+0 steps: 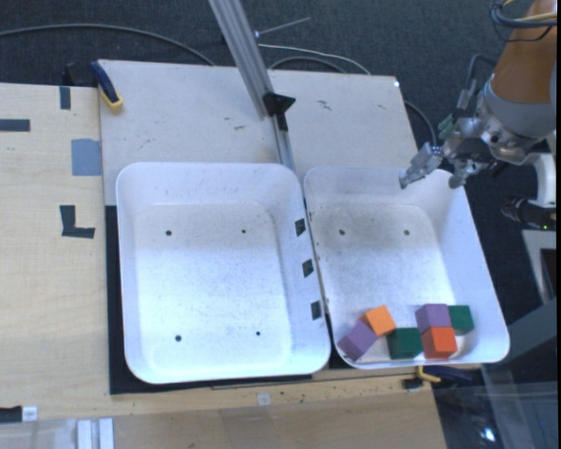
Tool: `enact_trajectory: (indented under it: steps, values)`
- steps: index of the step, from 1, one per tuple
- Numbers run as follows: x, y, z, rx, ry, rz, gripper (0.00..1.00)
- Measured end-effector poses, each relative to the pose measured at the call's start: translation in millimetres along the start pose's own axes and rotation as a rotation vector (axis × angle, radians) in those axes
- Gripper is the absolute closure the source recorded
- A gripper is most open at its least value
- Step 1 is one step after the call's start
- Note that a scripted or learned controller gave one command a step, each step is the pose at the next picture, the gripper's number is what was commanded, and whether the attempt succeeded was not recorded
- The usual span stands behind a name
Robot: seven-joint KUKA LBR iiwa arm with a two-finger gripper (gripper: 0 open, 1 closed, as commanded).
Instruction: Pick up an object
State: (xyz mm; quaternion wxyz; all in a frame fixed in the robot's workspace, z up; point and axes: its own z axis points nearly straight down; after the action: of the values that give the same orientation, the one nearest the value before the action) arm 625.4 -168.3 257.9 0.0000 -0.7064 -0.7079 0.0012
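Several small blocks lie clustered at the near edge of the right bin [467, 241]: a purple block [358, 339], an orange block [380, 320], a dark green block [405, 342], another purple block [434, 316], a red-orange block [439, 341] and a green block [461, 319]. My gripper [435, 168] hangs over the far right corner of that bin, well away from the blocks. Its fingers stand apart with nothing between them.
The left bin [131, 251] lies beside the right one. A slanted metal rail [248, 50] runs from the top down to the gap between the bins. Cables [309, 64] trail over the bench behind the bins. A yellow-tipped tool [107, 87] rests at the far left.
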Motion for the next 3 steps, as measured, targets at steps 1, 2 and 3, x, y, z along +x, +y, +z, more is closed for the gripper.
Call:
enact_trajectory:
  steps: [1, 2, 3]
  values:
    - [19, -78, 135, 0.011, 0.005, 0.002, 0.00]
    - [65, -116, 168, 0.005, 0.004, 0.000, 0.00]
    - [63, -115, 167, 0.001, 0.003, 0.002, 0.00]
